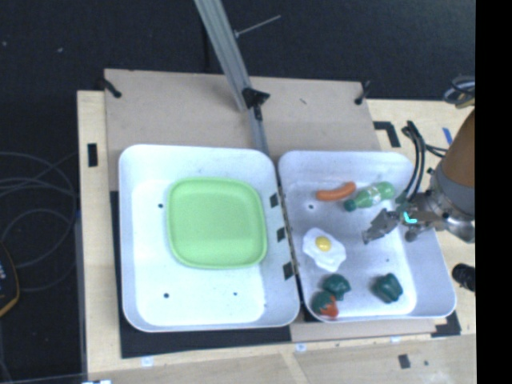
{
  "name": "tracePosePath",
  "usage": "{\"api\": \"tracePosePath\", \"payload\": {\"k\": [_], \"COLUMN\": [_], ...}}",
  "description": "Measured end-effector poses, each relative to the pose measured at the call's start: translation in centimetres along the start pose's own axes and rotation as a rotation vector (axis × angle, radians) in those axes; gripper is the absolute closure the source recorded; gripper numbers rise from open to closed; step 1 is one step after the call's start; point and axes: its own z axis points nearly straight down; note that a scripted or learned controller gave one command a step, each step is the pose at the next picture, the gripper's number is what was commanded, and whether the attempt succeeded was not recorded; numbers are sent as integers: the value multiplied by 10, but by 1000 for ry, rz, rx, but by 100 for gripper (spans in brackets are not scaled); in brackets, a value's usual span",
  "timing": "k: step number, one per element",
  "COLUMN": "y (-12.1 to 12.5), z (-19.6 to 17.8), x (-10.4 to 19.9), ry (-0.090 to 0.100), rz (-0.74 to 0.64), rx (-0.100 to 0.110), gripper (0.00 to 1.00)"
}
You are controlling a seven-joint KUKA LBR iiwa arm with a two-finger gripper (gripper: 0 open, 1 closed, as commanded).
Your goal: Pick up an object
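The right bin point(416, 174) holds an orange sausage point(335, 191), a green bottle point(370, 195) lying on its side, a fried egg point(323, 246), a green and red piece point(330, 292) near the front edge, and a dark green pepper point(388, 287). My gripper point(382, 226) hangs over the right half of this bin, just below the bottle and right of the egg. Its fingers point left and nothing shows between them.
The left bin point(144, 214) carries a light green square plate point(217, 222). A grey metal pole point(228, 50) slants up from the back between the bins. Black cables point(416, 154) trail at the arm's wrist on the right.
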Motion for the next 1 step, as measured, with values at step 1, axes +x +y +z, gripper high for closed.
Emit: {"api": "tracePosePath", "payload": {"k": [1], "y": [0], "z": [0], "x": [0], "ry": [0], "rz": [0], "rx": [0], "gripper": [0]}}
